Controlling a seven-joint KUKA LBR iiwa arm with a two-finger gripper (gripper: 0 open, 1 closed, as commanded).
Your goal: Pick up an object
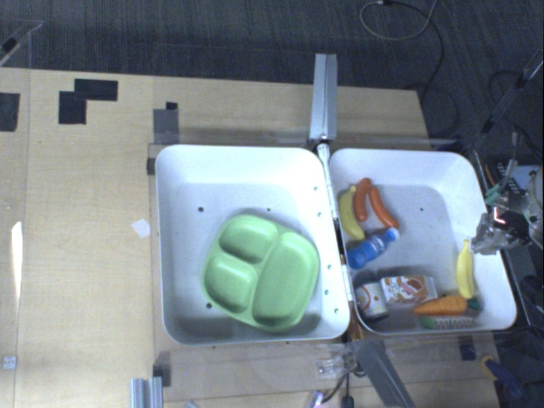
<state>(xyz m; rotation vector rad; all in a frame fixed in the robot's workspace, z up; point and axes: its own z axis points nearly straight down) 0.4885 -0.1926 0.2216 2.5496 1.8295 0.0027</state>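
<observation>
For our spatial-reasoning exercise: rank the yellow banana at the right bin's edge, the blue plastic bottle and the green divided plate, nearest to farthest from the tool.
1. Yellow banana, right bin's right edge, beside the tool.
2. Blue plastic bottle, right bin's left side.
3. Green divided plate, left bin.

Left bin [170, 228]: green tray [262, 271] fills the middle and near half; bare floor along the far wall and down the left side. Right bin [450, 164]: far half and centre floor open, widest toward the far right corner. Crowded against the divider: banana [348, 215], sausages [375, 204], blue bottle [371, 248] lying slantwise just below them. Near wall blocked by carton [393, 294] and carrot [442, 306], almost end to end. Second banana [464, 269] along the right wall, just above the carrot. Gripper [497, 228] at the right rim, beside that banana.
</observation>
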